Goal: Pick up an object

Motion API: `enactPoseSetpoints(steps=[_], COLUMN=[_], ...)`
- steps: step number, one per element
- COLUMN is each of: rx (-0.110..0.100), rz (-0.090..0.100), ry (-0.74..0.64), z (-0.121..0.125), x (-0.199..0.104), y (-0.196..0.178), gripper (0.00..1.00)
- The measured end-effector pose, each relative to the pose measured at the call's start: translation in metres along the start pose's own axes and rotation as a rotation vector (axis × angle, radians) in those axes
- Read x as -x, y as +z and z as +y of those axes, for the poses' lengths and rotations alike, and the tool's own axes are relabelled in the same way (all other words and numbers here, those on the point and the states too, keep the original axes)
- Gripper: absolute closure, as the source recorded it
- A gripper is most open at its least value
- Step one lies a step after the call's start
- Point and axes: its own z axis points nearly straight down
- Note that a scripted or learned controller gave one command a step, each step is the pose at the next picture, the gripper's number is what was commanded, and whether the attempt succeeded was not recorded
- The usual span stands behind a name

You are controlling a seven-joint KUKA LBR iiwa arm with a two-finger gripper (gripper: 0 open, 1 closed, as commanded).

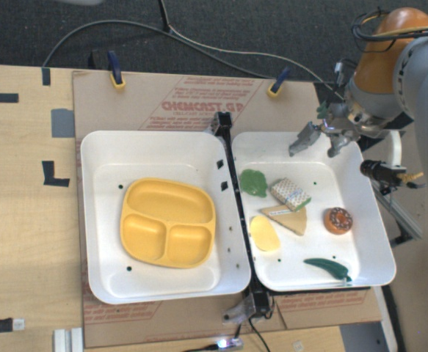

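**White bins, a yellow tray and toy food under an open gripper**

White plastic forms both bins on the cardboard-covered bench. In the camera view, the left bin (96,196) holds a yellow divided tray (168,222) with three compartments. The right bin (371,226) holds the small objects: a green leafy piece (254,182) near the divider, a patterned grey block (288,192) just beside it, a tan wedge (288,218) touching the block's lower edge, a pale yellow oval (264,234), a brown doughnut (338,221) towards the right wall, and a dark green pepper (328,268), possibly a bean pod, near the front rim. The gripper (318,144) hangs over the bin's far right corner, its two fingers spread apart with nothing between them, well apart from every object. Two clamps (114,70) pin the cardboard's far edge.
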Motion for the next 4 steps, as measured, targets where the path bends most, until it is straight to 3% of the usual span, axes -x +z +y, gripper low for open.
enactPoseSetpoints(steps=[1, 3, 4], rx=[0.015, 0.009, 0.016], rz=[-0.003, -0.003, -0.005], ry=[-0.003, -0.003, -0.004], z=[0.003, -0.004, -0.003], x=[0.000, 0.004, 0.003], y=[-0.010, 0.091, 0.104], gripper=[0.00, 0.00, 0.00])
